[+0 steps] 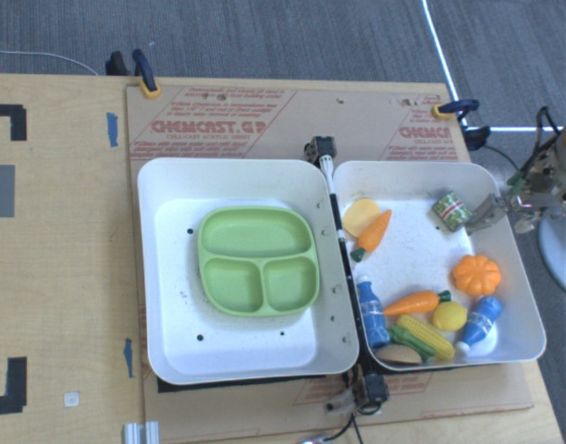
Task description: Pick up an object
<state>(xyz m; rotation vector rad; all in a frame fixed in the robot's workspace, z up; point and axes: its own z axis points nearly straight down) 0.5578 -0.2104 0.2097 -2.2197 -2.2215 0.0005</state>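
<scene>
Camera view, your stock by size: left bin (163, 248) with green tray (258, 259); right bin (528, 336) with pumpkin (475, 274), corn (424, 335), carrot (411, 303) and bottles. Gripper (501, 206) sits over its right rim beside the small can (450, 211); whether it's gripping you cannot tell. Nothing lifted; the pick remains.
</scene>
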